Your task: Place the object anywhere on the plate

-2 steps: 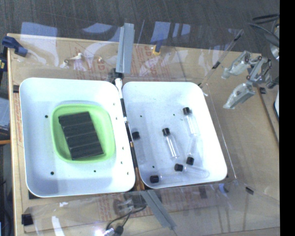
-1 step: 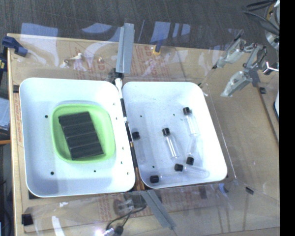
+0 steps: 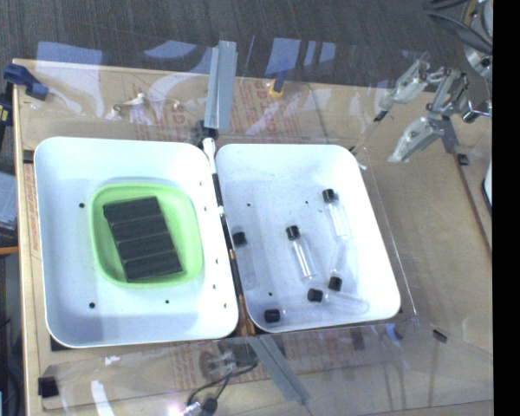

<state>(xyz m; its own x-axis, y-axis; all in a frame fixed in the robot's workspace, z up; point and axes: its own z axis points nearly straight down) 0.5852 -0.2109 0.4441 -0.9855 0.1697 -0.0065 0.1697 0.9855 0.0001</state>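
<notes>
Hovering up at the far right corner, the gripper (image 3: 426, 111) sits outside both bins, above the bare bench (image 3: 433, 258), its two pale metal fingers (image 3: 412, 137) splayed apart with nothing between them; down and to its left lies the right bin (image 3: 374, 232), and that's where the task's things are scattered; they are small clear vials with black caps, slim glass-like tubes so transparent that the white floor shows straight through them; nearest the gripper is one vial (image 3: 334, 211) lying with its cap towards the far rim; further left and lower, a second vial (image 3: 298, 249) lies at a similar slant; below those, towards the near rim, a third vial (image 3: 342, 289) rests beside a loose-looking black cap (image 3: 315, 295), though whether that cap belongs to another tube is too faint to tell; two more black caps sit against the bin's left side, one (image 3: 238, 238) by the dividing wall and one (image 3: 271, 316) at the near corner; farthest from the gripper, well over to the left, the left bin (image 3: 61, 302) holds the plate (image 3: 188, 232), a lime-green square dish with rounded corners; on it lies a dark ribbed block (image 3: 142, 238), tilted slightly, covering most of the plate's centre.
</notes>
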